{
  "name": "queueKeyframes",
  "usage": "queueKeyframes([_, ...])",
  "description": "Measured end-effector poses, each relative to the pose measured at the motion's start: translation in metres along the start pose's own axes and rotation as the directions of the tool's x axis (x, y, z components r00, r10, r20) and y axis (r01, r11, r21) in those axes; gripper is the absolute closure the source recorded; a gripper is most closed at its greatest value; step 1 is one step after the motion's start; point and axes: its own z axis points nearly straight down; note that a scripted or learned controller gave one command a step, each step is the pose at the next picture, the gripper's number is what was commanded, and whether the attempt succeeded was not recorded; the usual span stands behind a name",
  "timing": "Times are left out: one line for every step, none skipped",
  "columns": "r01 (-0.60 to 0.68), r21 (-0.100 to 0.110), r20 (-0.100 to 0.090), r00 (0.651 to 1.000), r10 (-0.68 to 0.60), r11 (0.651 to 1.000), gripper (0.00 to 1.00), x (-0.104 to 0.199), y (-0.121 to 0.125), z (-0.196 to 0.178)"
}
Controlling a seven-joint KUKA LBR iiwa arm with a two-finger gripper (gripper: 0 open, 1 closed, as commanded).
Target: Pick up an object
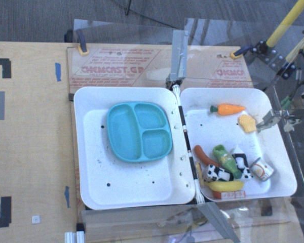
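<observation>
Yellow piece (pixel 247 123) seemingly touching end effector (pixel 268 121).

fixed overhead camera | slanted downward | both bins (pixel 86 135) framed whole

On my feed I make out a small pale grey metal gripper (pixel 267 122), angular and glinting, its finer details too blurred to tell

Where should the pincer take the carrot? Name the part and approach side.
Grip the carrot across its orange middle, coming straight down. It lies flat and alone near the right bin's far wall, long axis left to right, so fingers likely fit on both sides.
</observation>
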Motion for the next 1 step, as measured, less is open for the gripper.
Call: queueKeyframes([-0.101, -0.001, -0.001, 0.995, 0.101, 0.995, 0.0, -0.004, -0.0156, 0.0151])
